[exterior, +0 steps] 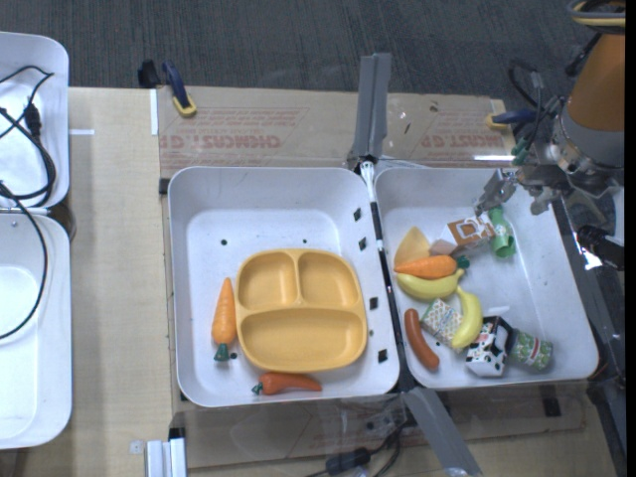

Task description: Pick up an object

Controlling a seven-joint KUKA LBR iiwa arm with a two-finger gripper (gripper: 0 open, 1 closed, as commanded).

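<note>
- A small green bottle lies at the far end of the right bin, just beside a brown-and-white carton; of all the toys heaped there it sits nearest the pincer and looks the likeliest pick.
- The pincer hangs low over the bin's far right corner, close above the bottle; whether it is open or closed cannot be told from this angle.
- Risk, as judged: the bottle is smooth, round and lying on its side, so it may roll or squirt free; the carton touching it could be nudged or caught instead.
- Nearer lie a carrot across a banana, a second banana, a sausage and a cow figure.
- The left bin on the counter holds a yellow divided plate flanked by two carrots.
</note>
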